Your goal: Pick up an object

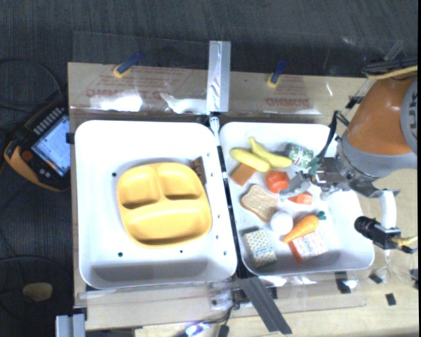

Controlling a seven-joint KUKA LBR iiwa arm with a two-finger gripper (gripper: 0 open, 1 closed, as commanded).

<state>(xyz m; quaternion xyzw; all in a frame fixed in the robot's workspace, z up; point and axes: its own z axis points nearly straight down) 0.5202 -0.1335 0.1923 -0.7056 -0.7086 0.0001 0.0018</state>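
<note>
The arm (379, 128) reaches in from the right, and its claw (310, 176) hangs low over the far part of the right bin (351, 258); from here I cannot tell whether it is released or clenched, and nothing shows between its tips. All the likely targets are packed into that bin: a banana (261, 158) at the far left, a tomato (277, 182) just left of the claw, a slice of bread (259, 202) nearer, then an egg (281, 222), a carrot (302, 227), a cracker (258, 246) and a small red carton (309, 245) at the near side. The left bin (98, 258) carries a yellow divided plate (164, 201).

The trouble is the crowding. The tomato, a small orange bit (302, 199) and a crumpled wrapper (299, 154) lie right beside the claw, so I reckon it could close on two things, or nudge the round tomato aside and come up with nothing. The egg would roll just as easily.
</note>
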